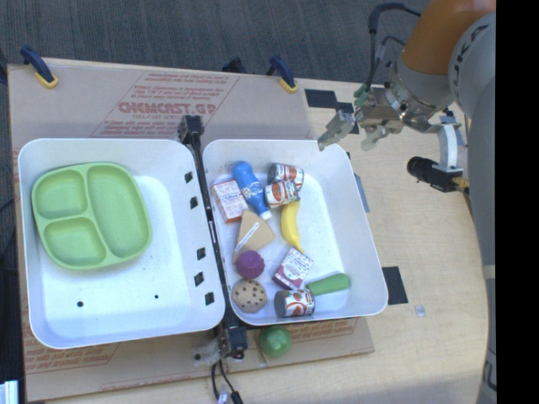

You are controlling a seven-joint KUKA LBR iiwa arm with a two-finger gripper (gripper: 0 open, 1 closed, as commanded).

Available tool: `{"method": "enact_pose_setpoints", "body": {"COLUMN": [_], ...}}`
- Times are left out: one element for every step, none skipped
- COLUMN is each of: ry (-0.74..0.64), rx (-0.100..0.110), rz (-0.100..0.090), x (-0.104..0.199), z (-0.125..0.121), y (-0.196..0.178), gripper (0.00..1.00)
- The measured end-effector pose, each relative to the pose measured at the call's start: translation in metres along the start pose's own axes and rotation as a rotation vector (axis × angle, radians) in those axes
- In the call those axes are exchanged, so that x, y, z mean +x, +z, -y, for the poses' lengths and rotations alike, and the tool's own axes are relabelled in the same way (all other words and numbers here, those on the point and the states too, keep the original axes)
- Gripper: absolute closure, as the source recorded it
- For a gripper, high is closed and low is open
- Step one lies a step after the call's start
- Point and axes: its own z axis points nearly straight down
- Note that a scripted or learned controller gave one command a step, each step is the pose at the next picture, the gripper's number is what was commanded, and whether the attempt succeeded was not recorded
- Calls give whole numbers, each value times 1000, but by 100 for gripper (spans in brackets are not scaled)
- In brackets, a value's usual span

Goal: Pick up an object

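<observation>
The right bin point(362, 225) holds several small food items: a blue bottle point(247, 183), two cans point(285, 175), a red and white carton point(227, 200), a banana point(290, 224), a cheese wedge point(253, 232), a purple ball point(250, 264), a cookie point(248, 295), a snack packet point(295, 267), a green cucumber point(328, 284) and another can point(295, 304). My gripper point(345, 138) hangs above the bin's far right corner, outside the pile. It is open, with nothing between its fingers.
The left bin point(50, 310) carries a green divided plate point(90, 215). A green ball point(274, 341) lies on the cardboard just outside the right bin's near edge. Blue clamps point(283, 72) hold the cardboard at the back.
</observation>
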Motion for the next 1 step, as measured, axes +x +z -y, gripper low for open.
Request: {"method": "enact_pose_setpoints", "body": {"ry": [-1], "rx": [4], "rz": [-2], "x": [14], "z": [63], "y": [151], "gripper": [0]}}
